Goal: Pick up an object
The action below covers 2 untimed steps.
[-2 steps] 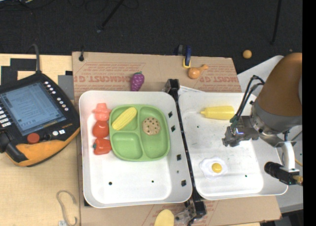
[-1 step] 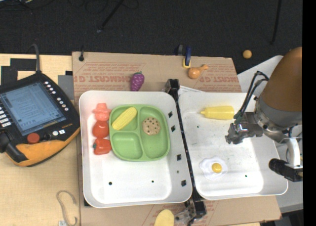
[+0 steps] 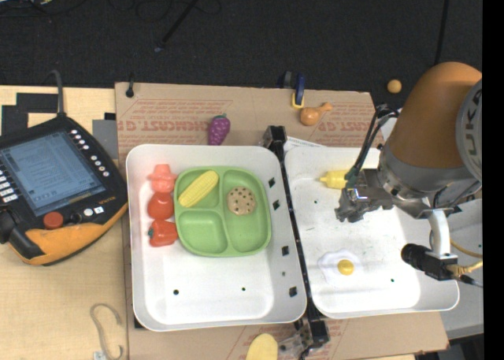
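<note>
One fixed camera looks down at a slant from above the counter (image 3: 71, 303), far enough back to take in both white bins (image 3: 205, 303) side by side, the arm (image 3: 433, 126) entering from the right.

Cardboard sheet (image 3: 157, 118) bears faint, unreadable inverted red lettering.

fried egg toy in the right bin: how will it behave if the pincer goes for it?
The fried egg toy lies flat on the right bin floor, so a top pinch probably finds little edge. It looks like smooth plastic, so likely light and prone to sliding. Rolling or tipping seems unlikely.
</note>
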Each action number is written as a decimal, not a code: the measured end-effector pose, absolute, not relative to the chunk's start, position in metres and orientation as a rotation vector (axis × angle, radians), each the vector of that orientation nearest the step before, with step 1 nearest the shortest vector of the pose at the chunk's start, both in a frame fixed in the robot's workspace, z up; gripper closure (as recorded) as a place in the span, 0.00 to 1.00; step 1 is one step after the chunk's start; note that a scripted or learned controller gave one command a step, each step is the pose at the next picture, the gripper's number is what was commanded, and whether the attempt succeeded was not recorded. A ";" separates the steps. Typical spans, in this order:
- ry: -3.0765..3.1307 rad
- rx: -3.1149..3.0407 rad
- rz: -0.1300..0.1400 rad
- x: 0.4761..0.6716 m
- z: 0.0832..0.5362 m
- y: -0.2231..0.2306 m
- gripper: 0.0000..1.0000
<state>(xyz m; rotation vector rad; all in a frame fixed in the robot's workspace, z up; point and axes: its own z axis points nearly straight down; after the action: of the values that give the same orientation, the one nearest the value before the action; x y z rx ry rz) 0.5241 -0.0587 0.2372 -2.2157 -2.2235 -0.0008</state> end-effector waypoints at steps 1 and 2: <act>-2.223 -2.216 0.000 0.544 0.228 -0.011 1.00; -2.223 -2.216 0.000 0.556 0.227 0.034 1.00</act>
<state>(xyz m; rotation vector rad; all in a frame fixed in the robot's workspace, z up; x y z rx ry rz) 0.5561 0.0336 0.2272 -2.2161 -2.2226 0.0002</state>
